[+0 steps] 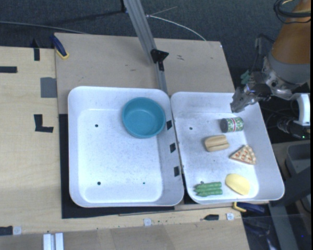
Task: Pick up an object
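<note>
In the right bin [198, 108] lie a small green can on its side [231, 124], a hot dog bun [216, 143], a pizza slice [243, 155], a yellow lemon-like piece [237, 184] and a bunch of green beans [207, 189]. A blue bowl [143, 117] sits at the back right of the left bin [94, 155]. My gripper [240, 102] hangs over the right bin's back right corner, just above and behind the can, with nothing seen between its fingers.
A grey metal pole [142, 27] slants down from the top to the gap between the bins. Cables run over the bench behind the bins. A blue and yellow clamp [60, 47] sits at the board's back left corner.
</note>
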